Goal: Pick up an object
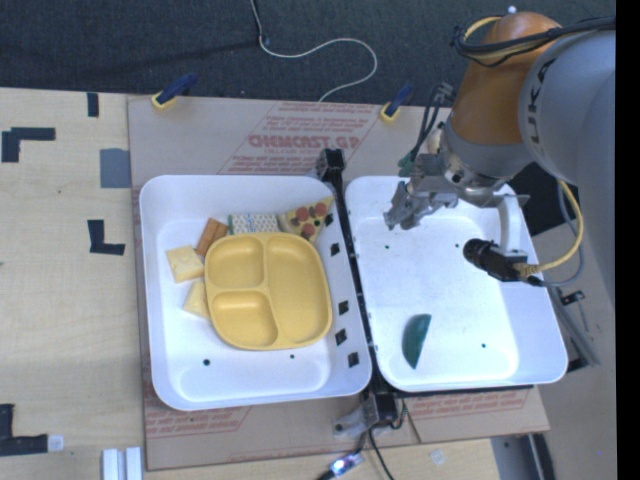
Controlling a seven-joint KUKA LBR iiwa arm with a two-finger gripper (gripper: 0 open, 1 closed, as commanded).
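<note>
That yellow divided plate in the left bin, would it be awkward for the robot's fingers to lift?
Probably. The yellow three-compartment plastic plate looks stiff and light, but wide and smooth, so it may slip. It rests on flat tan pieces, so it might rock when pushed.

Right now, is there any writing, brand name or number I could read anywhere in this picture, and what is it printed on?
"CHEMCAST GP", in red, repeated across the brown paper-covered sheet under the two white bins; the smaller red lines beneath it are too blurred to read.
"KU", partial dark letters on the grey robot arm, cut off at the curve.
The black marks on the wooden bench are tape shapes, not letters.
</note>
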